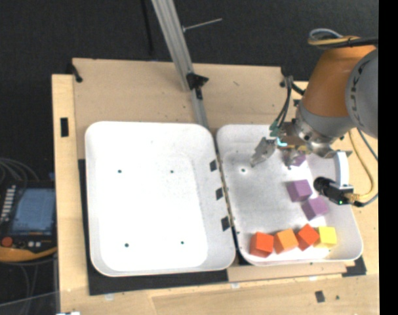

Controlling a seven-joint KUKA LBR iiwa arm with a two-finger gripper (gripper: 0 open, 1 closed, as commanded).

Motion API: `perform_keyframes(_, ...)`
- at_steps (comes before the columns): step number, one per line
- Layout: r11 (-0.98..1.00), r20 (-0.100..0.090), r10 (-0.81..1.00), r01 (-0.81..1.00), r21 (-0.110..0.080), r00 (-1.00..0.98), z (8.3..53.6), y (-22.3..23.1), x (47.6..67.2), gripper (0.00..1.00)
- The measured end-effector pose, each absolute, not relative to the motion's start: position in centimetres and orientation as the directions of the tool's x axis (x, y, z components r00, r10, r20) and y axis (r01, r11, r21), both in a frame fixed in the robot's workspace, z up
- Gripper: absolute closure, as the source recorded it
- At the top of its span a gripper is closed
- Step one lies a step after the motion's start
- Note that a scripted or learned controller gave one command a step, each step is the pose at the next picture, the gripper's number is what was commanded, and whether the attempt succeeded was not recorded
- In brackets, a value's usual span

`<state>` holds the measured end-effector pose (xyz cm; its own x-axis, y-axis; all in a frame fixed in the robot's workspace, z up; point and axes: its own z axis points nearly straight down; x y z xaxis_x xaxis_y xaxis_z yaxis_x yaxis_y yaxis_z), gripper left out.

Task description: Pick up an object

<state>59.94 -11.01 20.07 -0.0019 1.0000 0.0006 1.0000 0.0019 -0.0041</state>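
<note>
At the near rim of the right bin (pixel 356 245) you see a red block (pixel 261 243), orange block (pixel 286 239), red-orange block (pixel 308 235) and yellow block (pixel 327 235). Behind them lie two purple blocks (pixel 298 189). Farther, the gripper (pixel 279 151) hovers, fingers apart, holding nothing.

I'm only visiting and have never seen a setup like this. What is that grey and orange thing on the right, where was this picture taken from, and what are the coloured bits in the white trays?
The grey and orange thing is a robot arm, run by a program. At its end is a gripper with two fingers, here spread open with nothing between them. The single camera is fixed above the bench, looking down at a slant. On the bench lie two shallow white bins: the left bin and the right bin. The right one holds small blocks: two purple, then a row along its near edge of orange-red, orange, red and yellow.
</note>
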Motion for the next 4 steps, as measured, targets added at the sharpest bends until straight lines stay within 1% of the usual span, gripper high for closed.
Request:
perform_keyframes(1, 0.001, 0.0, 1.0, 1.0, 0.001, -0.001, 20.3, -11.0, 60.0, 0.0)
perform_keyframes(2, -0.003, -0.001, 1.0, 1.0, -0.005, 0.003, 14.1, -10.9, 60.3, 0.0)
perform_keyframes(3, -0.003, -0.002, 1.0, 1.0, 0.002, 0.003, 9.6, -11.0, 60.4, 0.0)
perform_keyframes(4, -0.01, -0.001, 1.0, 1.0, 0.005, 0.01, 10.9, -11.1, 60.5, 1.0)
